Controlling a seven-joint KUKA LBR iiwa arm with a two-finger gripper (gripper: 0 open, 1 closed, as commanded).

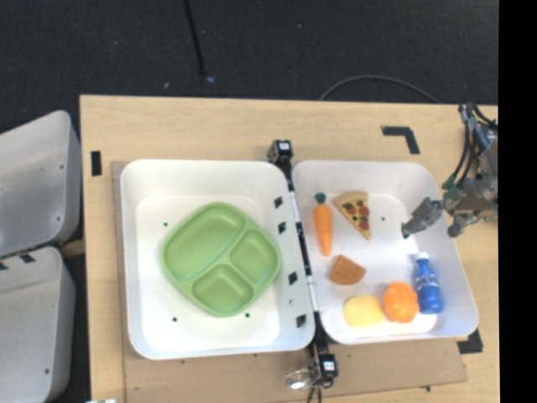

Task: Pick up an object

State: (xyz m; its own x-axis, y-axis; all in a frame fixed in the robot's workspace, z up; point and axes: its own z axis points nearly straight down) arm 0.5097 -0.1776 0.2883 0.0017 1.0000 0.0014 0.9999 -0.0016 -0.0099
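1. The desk (210, 128) is pale wood and carries two shallow white bins side by side, their inner walls touching along a hinged seam down the middle.
2. The left bin (134, 250) holds a green divided plate (221, 259), tilted a little, near the bin's centre; bare white floor runs all round it, widest along the left wall and the near edge.
3. The right bin (394, 179) holds six things: an orange carrot (323, 227) lying close to the seam wall, a pizza slice (356, 211) just beside it toward the far wall, a brown wedge (346, 270) in the middle, and along the near wall a yellow lump (362, 311), an orange fruit (401, 301) touching it, and a blue bottle (427, 285) touching the fruit.
4. The gripper (436, 218) sits at the right bin's right wall, above the bottle and apart from it; one dark finger slants inward over the bin floor and the other stands near the rim, so the fingers are apart with nothing between them.
5. Open floor in the right bin lies between the pizza slice and the gripper, and along the far wall; the near-right corner is crowded.
6. The bottle has a white cap and a pale label band, too small to read. No writing is legible anywhere else.
7. Black corner marks (401, 137) sit on the desk outside the bins.
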